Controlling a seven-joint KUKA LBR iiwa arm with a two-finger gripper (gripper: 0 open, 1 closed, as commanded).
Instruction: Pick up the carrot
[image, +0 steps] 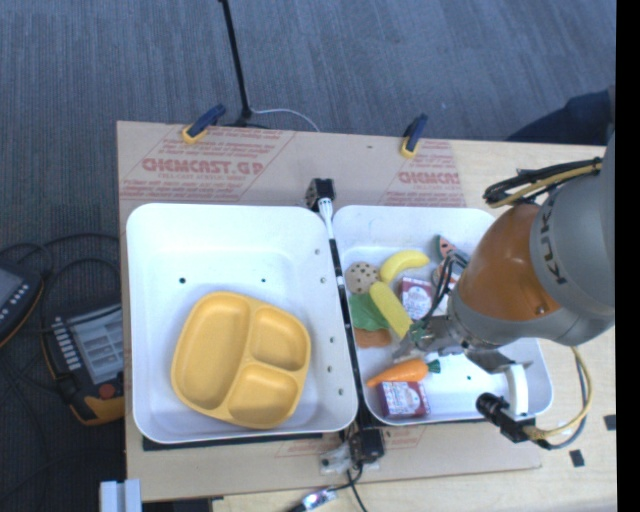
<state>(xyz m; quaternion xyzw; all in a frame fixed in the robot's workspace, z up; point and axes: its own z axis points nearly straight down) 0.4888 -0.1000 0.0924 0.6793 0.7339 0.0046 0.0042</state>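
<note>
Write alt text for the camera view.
A grey and orange robot arm reaches into the right bin, its end effector just above a carrot among toy foods: a banana, corn, a cookie and two red packets. The left bin holds a yellow divided plate.

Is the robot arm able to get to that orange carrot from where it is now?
Probably yes. The carrot lies on the floor of the right bin, nothing on top of it, just left of the arm's wrist. A red packet touching it might hinder a clean grip.
</note>
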